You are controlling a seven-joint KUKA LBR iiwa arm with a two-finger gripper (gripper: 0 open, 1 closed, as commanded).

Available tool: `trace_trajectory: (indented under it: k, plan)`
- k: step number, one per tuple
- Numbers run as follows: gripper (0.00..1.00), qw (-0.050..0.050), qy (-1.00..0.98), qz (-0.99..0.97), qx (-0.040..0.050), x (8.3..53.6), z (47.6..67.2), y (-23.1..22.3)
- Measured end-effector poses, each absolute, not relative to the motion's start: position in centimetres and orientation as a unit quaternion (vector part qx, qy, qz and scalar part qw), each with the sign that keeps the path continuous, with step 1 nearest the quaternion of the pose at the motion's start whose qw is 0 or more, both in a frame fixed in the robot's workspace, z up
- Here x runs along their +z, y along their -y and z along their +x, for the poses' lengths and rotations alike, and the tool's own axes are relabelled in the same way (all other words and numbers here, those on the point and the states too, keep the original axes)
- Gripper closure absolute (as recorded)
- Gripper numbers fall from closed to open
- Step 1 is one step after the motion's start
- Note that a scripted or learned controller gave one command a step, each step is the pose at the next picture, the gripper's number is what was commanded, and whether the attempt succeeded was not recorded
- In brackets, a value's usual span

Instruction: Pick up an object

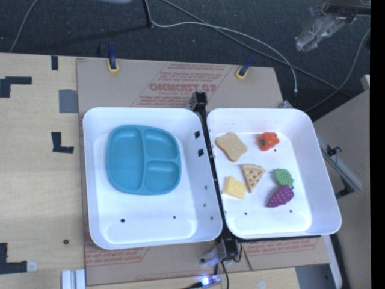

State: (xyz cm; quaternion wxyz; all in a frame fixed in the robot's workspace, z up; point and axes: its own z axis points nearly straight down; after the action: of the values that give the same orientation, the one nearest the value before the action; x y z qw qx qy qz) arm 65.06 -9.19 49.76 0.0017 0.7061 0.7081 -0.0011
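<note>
Nothing is picked yet, by the look of it: the gripper [313, 36] hangs up in the top right corner, well apart from both bins and over the dark floor, and it is too blurred to tell how it stands or whether it carries anything. All the candidates lie in the right bin [313, 221]: a slice of bread [231, 146] near the divider, a red pepper [268, 140] just right of it, a pizza wedge [253, 176] with a yellow cheese block [234, 188] touching its left side, and a green piece [283, 176] sitting just above a purple grape bunch [280, 195]. The left bin [96, 221] carries a blue divided plate [144, 159]. So the whole job looks to be ahead: travel in over the right bin, descend, close, lift.
</note>
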Motion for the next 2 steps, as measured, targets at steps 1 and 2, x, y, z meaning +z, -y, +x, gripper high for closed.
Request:
trace_trajectory:
  k: [1, 2]
  plan:
    - [1.0, 0.002, -0.709, 0.705, -0.0018, 50.75, 65.1, 9.09]
    - [1.0, 0.003, -0.709, 0.705, -0.0023, 51.75, 65.14, 8.99]
